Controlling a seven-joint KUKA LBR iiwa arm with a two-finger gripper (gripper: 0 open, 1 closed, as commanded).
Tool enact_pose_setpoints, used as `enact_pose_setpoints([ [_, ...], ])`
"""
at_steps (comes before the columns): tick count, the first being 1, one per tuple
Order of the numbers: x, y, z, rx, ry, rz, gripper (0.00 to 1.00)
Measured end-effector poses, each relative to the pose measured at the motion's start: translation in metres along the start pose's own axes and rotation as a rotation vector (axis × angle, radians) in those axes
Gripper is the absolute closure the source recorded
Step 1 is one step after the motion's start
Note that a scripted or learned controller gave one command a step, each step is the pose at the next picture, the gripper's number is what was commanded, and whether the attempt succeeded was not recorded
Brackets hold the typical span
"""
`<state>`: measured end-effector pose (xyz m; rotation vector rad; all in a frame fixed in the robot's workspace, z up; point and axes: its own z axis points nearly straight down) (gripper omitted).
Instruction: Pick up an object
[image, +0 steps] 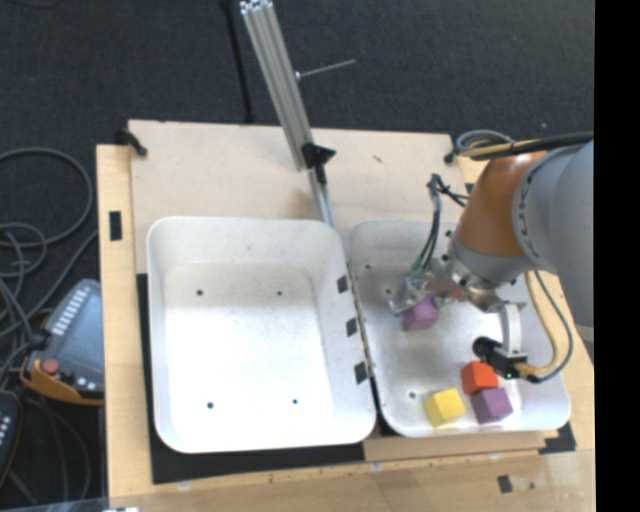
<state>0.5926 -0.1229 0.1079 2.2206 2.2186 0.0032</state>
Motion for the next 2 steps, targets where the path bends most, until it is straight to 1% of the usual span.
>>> enact_pose_setpoints([
  [1, 0.069, 0.014, -0.094, -0.006, 0.001, -0.009, 1.0],
  [2, 0.129, -0.048, -0.089, 0.007, 0.003, -0.008, 1.0],
])
